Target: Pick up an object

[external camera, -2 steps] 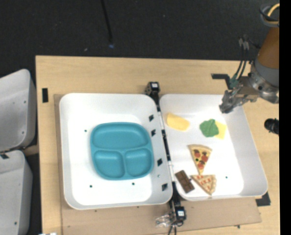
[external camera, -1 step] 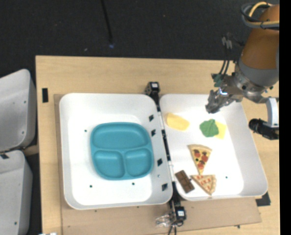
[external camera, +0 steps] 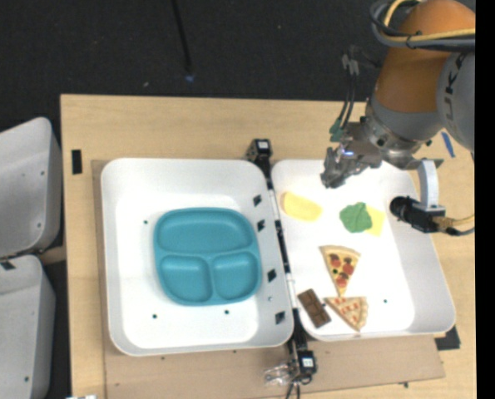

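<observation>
Overhead, the grey two-finger gripper is hovering at twelve o'clock of the right white bin, jaw state indiscernible. Descending, it is risking missing the soft yellow oval piece at its seven o'clock.

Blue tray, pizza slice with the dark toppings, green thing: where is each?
blue tray (external camera: pixel 180 231), camera view, on its bare large compartment.
pizza slice (external camera: pixel 341 266), camera view, on its topped middle.
green thing (external camera: pixel 357 217), camera view, on its centre.

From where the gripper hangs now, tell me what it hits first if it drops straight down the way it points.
Most likely bare floor of the right bin, near its back edge. The gripper points downward with the yellow piece just ahead and left of it. Depth is hard to judge from this slanted view, so it might clip that piece.
</observation>
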Robot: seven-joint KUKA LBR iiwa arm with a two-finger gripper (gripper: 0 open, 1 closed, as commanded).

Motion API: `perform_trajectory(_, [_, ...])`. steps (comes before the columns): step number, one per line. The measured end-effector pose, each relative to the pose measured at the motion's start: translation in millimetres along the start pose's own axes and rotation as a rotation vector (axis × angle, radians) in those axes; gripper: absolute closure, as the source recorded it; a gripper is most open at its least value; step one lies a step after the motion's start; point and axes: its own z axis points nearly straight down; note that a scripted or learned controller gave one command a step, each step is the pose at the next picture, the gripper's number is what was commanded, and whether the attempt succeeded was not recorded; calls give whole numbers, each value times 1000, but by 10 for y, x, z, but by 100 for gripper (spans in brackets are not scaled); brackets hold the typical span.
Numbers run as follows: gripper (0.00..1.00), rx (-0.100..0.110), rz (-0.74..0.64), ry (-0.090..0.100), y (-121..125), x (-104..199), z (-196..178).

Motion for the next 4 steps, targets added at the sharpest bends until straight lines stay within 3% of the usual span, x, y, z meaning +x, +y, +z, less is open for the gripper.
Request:
perform_trajectory(1, [100, 3, 2, 0, -12, 443, 56])
perform_trajectory(3, [100, 2, 2, -1, 206, 1396, 263])
perform_trajectory(4, [0, 2, 5, -1, 201, 1369, 257])
